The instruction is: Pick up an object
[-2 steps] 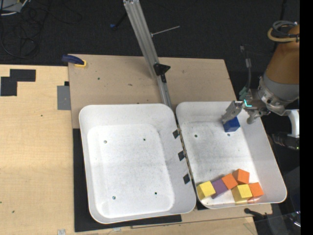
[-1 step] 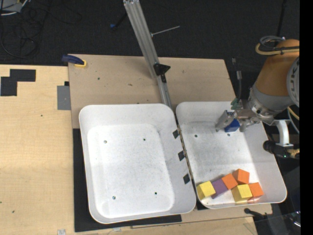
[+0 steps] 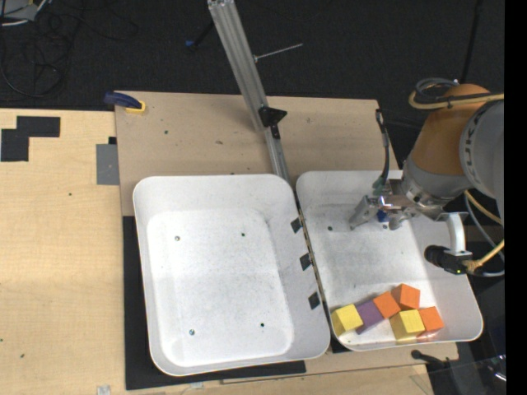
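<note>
A cluster of small blocks [image 3: 387, 310], yellow, orange and purple, lies touching one another in the near corner of the right bin [image 3: 354, 253]. The tool [image 3: 372, 212] hangs over the far part of the same bin, well apart from the blocks, with nothing between its fingers; whether they are apart or together cannot be told. The left bin [image 3: 156, 196] sits beside it on the counter [image 3: 198, 138].

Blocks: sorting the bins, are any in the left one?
No, all the blocks sit in the right bin's near corner.
</note>
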Tool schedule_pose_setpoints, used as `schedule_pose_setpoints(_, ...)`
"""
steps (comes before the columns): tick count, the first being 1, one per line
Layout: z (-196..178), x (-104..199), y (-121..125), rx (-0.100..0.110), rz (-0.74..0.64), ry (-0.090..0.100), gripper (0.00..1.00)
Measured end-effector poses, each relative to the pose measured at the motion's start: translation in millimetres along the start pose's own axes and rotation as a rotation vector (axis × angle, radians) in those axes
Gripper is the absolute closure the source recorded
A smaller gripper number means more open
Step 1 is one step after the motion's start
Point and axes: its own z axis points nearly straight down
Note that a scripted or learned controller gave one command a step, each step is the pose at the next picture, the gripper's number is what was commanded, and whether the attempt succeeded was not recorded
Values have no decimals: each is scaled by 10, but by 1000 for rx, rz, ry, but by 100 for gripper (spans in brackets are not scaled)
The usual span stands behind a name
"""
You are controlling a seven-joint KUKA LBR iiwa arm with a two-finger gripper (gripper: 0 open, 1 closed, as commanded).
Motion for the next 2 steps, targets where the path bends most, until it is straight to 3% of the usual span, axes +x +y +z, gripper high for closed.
schedule_pose_setpoints(1, 317, 12, 8, -7, 3, -2, 0)
schedule_pose_setpoints(2, 212, 7, 6, -6, 4, -1, 100)
